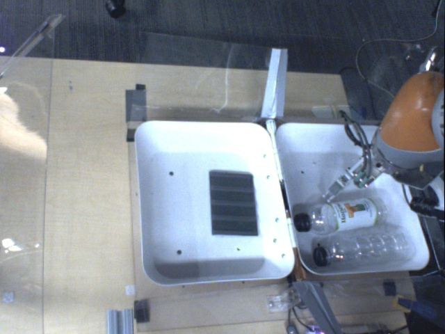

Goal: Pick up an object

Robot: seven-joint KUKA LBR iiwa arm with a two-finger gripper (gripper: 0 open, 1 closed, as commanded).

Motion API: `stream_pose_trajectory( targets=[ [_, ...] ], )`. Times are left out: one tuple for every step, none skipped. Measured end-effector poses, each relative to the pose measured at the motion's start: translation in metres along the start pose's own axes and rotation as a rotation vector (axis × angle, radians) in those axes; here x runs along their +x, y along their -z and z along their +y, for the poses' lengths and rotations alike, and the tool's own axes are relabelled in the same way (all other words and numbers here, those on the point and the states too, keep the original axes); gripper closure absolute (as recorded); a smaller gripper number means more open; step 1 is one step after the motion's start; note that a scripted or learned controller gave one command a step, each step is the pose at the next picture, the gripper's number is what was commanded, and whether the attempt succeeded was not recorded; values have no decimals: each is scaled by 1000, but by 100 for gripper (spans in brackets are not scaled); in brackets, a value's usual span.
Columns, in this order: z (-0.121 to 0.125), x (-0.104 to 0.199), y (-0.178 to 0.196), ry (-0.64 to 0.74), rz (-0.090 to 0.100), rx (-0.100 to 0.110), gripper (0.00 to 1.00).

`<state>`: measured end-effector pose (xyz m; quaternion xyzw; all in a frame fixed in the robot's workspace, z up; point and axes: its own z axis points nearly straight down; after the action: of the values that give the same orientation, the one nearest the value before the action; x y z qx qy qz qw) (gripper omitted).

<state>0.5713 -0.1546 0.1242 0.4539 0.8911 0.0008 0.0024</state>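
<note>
In the right bin (313,145), my gripper (345,184) hangs low, coming in from the right under the arm's orange band (414,113). Its tip sits just above a clear plastic bottle (345,214) that has a white and orange label and a black cap. That bottle lies on its side with the cap pointing left. A second clear bottle (365,247), also black-capped, lies parallel to it along the bin's front wall. Nothing visibly hangs from the gripper.
The left bin (160,186) holds a dark ridged rectangular block (233,202) near its middle. A metal divider post (273,89) rises behind the seam between the bins. Cables and brackets crowd the bench's front right edge.
</note>
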Motion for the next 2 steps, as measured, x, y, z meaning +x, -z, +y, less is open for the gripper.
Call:
stream_pose_trajectory(
  targets=[
    [7, 31, -33, 222, -9, -8, 0],
    [40, 32, -34, 97, -5, -8, 0]
  ],
)
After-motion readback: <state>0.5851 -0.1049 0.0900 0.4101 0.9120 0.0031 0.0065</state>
